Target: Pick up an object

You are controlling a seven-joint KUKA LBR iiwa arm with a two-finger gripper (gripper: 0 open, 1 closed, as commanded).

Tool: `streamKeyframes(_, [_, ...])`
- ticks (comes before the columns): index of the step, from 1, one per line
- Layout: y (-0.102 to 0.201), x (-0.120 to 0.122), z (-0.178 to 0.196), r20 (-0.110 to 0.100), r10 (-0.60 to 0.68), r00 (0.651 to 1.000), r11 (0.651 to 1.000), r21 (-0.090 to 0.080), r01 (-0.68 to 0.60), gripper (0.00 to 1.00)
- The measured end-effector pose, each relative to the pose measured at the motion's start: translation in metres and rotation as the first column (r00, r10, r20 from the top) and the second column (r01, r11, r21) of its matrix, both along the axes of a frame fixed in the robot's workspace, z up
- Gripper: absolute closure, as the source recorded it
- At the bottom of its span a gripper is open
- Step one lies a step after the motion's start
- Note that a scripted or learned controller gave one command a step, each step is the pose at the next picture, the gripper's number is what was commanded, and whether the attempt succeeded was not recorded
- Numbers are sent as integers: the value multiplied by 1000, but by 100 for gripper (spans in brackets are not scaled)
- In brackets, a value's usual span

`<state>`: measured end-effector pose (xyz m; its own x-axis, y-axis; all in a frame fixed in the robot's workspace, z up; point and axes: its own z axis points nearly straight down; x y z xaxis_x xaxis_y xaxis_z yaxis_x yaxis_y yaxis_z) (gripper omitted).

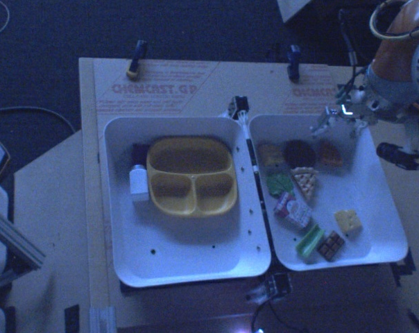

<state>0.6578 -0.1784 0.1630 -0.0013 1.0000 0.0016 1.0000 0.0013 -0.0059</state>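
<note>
At the near edge of the right bin [393,217] lie a chocolate square [331,245] and a green stick [309,241], with a cheese wedge [347,221] just beyond them. The gripper [341,121] hangs over the bin's far right corner — whether it is spread or pressed together I cannot tell, and nothing shows pinched in it. Likeliest to be picked is the reddish-brown piece [330,155], which sits just nearer the camera than the gripper, almost straight below it in the view, with a dark round cookie [300,152] to its left. Judged so, the move is a short drop — hardly any sideways travel.
</note>
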Motion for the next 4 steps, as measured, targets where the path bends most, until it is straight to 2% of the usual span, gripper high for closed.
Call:
streamKeyframes(1, [-2, -3, -63, -1, -1, 1000, 1000, 0, 1, 0])
streamKeyframes(2, [-3, 0, -73, 10, 1, 1000, 1000, -5, -1, 0])
streamKeyframes(3, [-5, 2, -59, 21, 1, 1000, 1000, -12, -1, 100])
streamKeyframes(4, [-6, 2, 5, 14, -1, 1000, 1000, -4, 1, 100])
